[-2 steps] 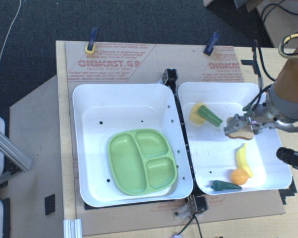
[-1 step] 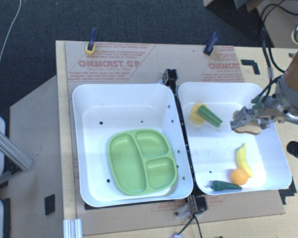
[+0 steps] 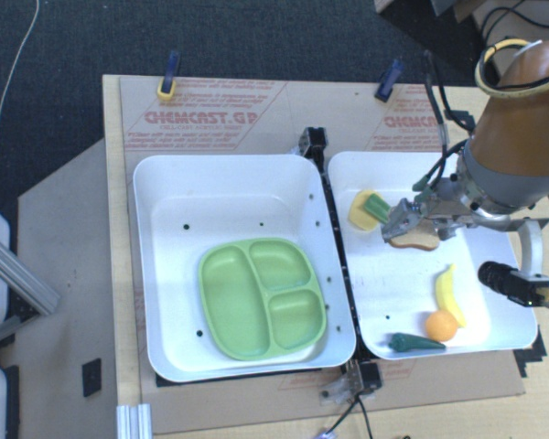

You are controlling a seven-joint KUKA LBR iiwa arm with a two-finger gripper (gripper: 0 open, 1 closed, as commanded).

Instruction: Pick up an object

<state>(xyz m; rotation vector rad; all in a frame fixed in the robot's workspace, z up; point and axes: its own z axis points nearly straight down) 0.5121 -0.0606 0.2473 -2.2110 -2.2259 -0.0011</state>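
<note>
**Claw low in the right-hand bin, over a tan object**

Risk first: crowded upper part of the right bin point(image 3: 494, 337), right of centre in the frame. Claw point(image 3: 412, 222) down among things there, with a tan, bread-like piece point(image 3: 415, 239) directly beneath the tips and a yellow sponge with a green patch point(image 3: 368, 210) just to its left. Likely trouble: closing on an edge of the flat tan piece and squeezing it out sideways, or nudging the sponge instead and pushing both toward the bin wall. Flat, low shape offers little to grip, so a slip on lifting seems quite possible. Cable point(image 3: 435, 99) hanging by the wrist, upper right, another thing to snag.

Opening of the claw: impossible to tell from this angle, tips too small and hidden by the grey body. No sign of anything clearly held between them.

Position of the target: tan piece touching or nearly touching the claw tips, just below them in the frame. Other candidates well apart, toward the lower right: a banana point(image 3: 449, 293), an orange ball point(image 3: 441, 326) touching its lower end, and a dark green piece point(image 3: 415, 342) along the bin's lower edge.

Left bin point(image 3: 156, 245), centre of the frame: a green divided plate point(image 3: 262, 296), far from the claw. Both bins resting on the brown board surface point(image 3: 210, 112).
</note>
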